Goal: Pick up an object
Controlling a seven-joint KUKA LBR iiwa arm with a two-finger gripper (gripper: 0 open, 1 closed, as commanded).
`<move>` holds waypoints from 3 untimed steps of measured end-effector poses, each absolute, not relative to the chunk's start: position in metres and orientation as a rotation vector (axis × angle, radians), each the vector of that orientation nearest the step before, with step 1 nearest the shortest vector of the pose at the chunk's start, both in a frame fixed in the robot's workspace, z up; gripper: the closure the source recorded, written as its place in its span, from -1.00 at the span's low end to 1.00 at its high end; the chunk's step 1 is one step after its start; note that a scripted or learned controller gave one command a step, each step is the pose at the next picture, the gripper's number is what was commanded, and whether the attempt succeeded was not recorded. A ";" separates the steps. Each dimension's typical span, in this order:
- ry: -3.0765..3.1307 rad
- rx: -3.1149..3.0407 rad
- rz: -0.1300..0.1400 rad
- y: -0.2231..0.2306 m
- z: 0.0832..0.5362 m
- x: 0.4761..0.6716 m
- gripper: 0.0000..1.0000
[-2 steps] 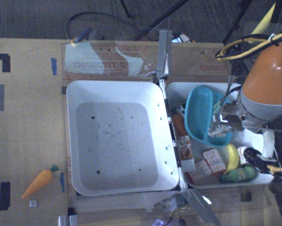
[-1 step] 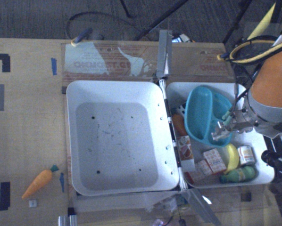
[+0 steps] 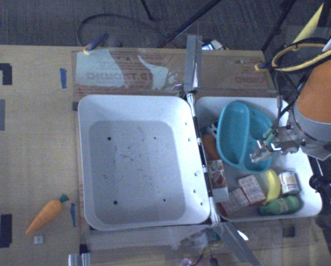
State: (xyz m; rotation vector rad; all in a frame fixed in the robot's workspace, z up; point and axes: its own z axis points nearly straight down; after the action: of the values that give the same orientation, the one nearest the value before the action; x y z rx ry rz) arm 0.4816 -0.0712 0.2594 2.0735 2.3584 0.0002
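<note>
Overhead, left to right:

Bench [image 3: 32, 148]: pale wood, with black tape corner marks and short blue tape strips along its left part.

Toy carrot [image 3: 44, 215]: orange with a green top, lying on the bench outside the bins, well apart from the arm, near the left bin's lower corner.

Left bin [image 3: 99, 107]: shallow and white, its floor bare but for dark specks and a few small holes.

Right bin [image 3: 315, 201]: white, touching the left bin along a shared divider and crowded with objects.

Blue bowl [image 3: 237, 132]: teal, tipped up on its side in the upper middle of the right bin.

Small packages [image 3: 248, 190]: red and white, lying along the bin's lower part, beside a yellow banana-like piece [image 3: 273, 184], a green bottle [image 3: 279, 205] on its side and a small can [image 3: 289, 182].

Gripper [image 3: 263, 151]: metal fingers low at the blue bowl's right rim; whether they are parted or closed on the rim cannot be told from this height.

Arm [image 3: 320, 101]: grey wrist under an orange band, reaching in from the right, yellow and black cables looped above it.
</note>
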 end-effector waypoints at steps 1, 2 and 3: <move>2.358 2.071 0.001 -0.071 0.269 0.482 1.00; 2.600 1.756 0.002 -0.059 0.286 0.537 1.00; 2.452 1.966 0.000 -0.089 0.286 0.507 1.00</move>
State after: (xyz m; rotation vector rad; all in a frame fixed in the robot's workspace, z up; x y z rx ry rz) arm 0.5067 -0.0887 0.2864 1.9659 2.4524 -0.0004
